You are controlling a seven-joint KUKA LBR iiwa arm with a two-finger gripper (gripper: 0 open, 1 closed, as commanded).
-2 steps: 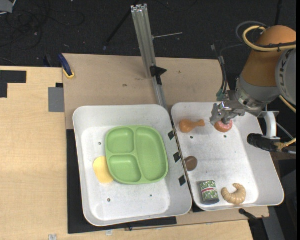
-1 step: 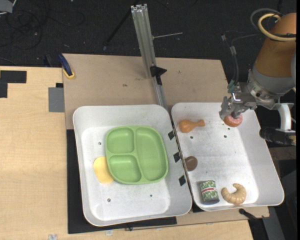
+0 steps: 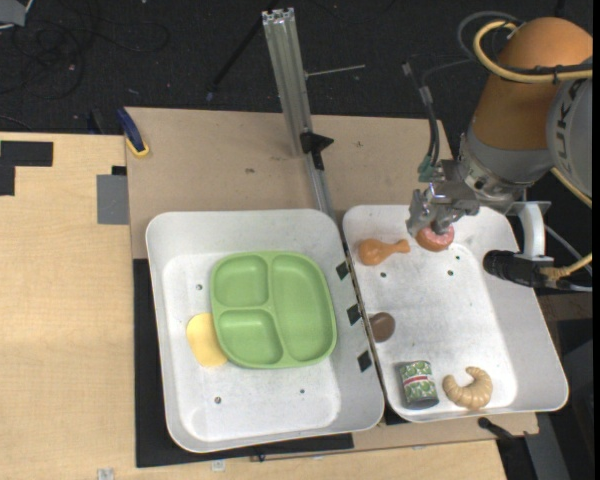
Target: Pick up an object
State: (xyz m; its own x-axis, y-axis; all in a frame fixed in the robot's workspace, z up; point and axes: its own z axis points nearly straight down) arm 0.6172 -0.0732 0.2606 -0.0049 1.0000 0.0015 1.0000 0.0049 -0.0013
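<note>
My gripper (image 3: 432,224) hangs over the far end of the right bin (image 3: 510,308), pointing down. Directly under it, partly covered by it, lies a small pink and red round thing (image 3: 436,239). Just left of that lies an orange drumstick-shaped toy (image 3: 380,251). Further forward in the same bin are a brown lump (image 3: 381,325) by the left wall, a green and white can (image 3: 417,383), and a tan croissant (image 3: 469,387) near the front edge.
The left bin (image 3: 180,258) holds a green divided plate (image 3: 274,308) with a yellow piece (image 3: 204,340) against its left edge. A metal post (image 3: 292,88) rises behind the gap between the two bins.
</note>
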